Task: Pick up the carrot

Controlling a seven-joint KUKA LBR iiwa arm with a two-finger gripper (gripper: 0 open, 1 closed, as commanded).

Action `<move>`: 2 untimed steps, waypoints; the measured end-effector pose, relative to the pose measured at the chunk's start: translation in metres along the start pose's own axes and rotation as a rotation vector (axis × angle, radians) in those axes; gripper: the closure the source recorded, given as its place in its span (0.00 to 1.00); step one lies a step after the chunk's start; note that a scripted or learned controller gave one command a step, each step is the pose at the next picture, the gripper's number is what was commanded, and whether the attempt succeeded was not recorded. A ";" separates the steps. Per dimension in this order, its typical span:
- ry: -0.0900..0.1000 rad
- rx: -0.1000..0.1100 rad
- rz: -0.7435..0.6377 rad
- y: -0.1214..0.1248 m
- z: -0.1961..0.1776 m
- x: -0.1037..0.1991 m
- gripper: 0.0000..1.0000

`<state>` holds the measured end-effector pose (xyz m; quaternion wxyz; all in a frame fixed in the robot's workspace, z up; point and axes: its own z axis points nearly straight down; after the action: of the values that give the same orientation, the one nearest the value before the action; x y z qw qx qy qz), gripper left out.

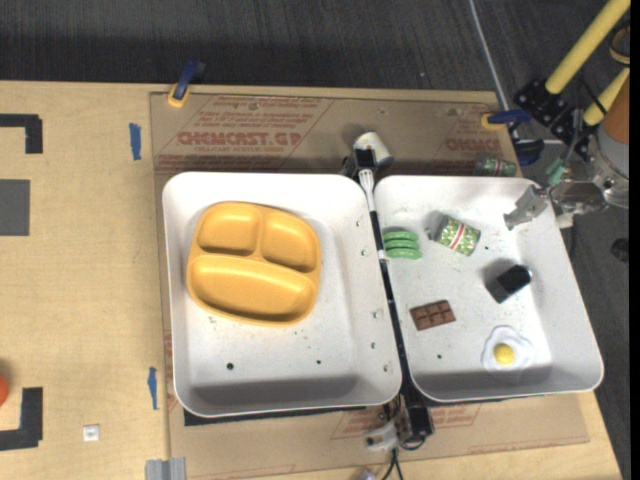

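Fingers (527, 208) sit at the upper right corner of the right bin (575, 313), over its rim, on the arm (610, 158) coming in from the right. They're small and blurred, so can't tell whether clenched or released. Carrot: can't pick it out for certain. The only orange-red thing is a blob (3, 390) on the counter (80, 268) at the far left edge, cut off by the frame, well apart from the fingers and outside both bins. Too little of it shows to say if that's the carrot. Left bin (185, 368) holds a yellow tray (255, 261) w/ three compartments, lying toward the bin's upper left. Right bin holds a green ribbed piece (401, 244) near the divider, a green-white-red packet (456, 235) just right of it, a black block (508, 281) toward the right wall, a brown choc bar (433, 316) near the middle, and a fried egg (506, 351) at the lower right. The packet is the nearest item to the fingers but not touching them. Packet print is too small to read.
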<state>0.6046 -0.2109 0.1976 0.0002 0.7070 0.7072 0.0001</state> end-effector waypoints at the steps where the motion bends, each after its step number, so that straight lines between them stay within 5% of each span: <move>1: 0.002 0.003 0.047 -0.013 0.055 0.075 0.00; 2: 0.002 0.001 0.349 -0.111 0.100 0.109 0.00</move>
<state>0.4933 -0.1022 0.0973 -0.0010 0.8191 0.5736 0.0002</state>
